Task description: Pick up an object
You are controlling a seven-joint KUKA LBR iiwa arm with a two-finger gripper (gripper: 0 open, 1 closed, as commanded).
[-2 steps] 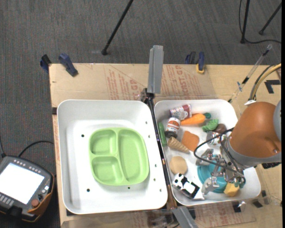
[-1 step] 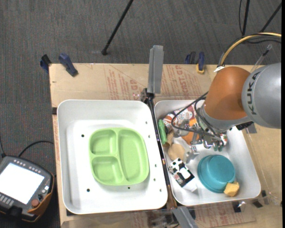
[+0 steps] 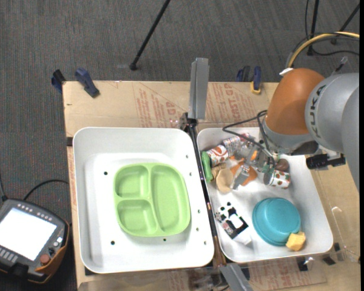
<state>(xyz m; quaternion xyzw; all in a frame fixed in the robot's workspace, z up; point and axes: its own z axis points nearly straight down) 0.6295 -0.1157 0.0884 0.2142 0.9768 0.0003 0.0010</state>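
Descent step of a pick. Far to my left, the left bin (image 3: 85, 156) carries a green divided plate (image 3: 151, 199). I hang over the right bin (image 3: 318, 214), my gripper (image 3: 253, 162) amid its clutter; finger state indeterminate. Teal bowl (image 3: 276, 220) just below; yellow block (image 3: 296, 241) beyond. Next: settle on one item.

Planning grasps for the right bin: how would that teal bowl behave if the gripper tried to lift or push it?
The teal bowl lies upside down, so its smooth rounded back would likely let fingers slip off. It looks like thin plastic, probably light and stiff. Pushed, it should slide rather than roll, perhaps nudging the yellow piece touching its rim.
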